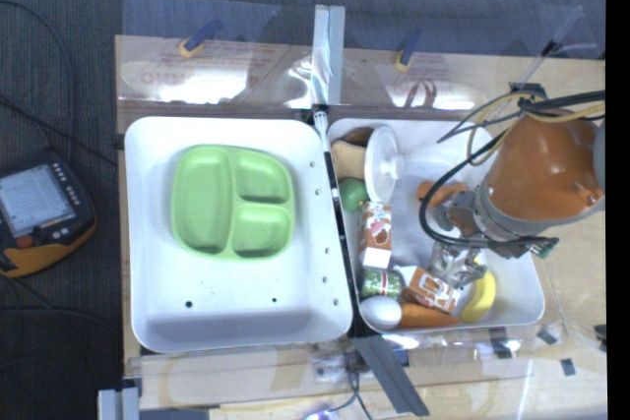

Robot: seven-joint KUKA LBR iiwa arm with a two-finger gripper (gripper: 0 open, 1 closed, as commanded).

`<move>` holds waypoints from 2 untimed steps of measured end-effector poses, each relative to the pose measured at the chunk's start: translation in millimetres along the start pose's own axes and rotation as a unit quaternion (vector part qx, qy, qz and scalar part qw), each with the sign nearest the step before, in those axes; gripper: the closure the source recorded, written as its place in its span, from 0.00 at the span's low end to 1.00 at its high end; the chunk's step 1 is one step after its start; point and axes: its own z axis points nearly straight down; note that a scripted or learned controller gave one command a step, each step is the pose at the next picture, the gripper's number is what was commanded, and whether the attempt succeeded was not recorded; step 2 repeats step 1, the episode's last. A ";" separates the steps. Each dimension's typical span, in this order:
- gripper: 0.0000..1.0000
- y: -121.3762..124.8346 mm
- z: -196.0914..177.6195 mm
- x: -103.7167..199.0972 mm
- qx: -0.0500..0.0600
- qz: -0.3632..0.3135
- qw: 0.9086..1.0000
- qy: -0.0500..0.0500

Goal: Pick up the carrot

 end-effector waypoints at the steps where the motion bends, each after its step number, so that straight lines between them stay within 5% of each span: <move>1: 1.00 22.3 -2.9 -7.2 0.013 -0.030 0.999 -0.007; 2: 1.00 22.3 -2.9 -7.2 0.013 -0.030 0.999 -0.007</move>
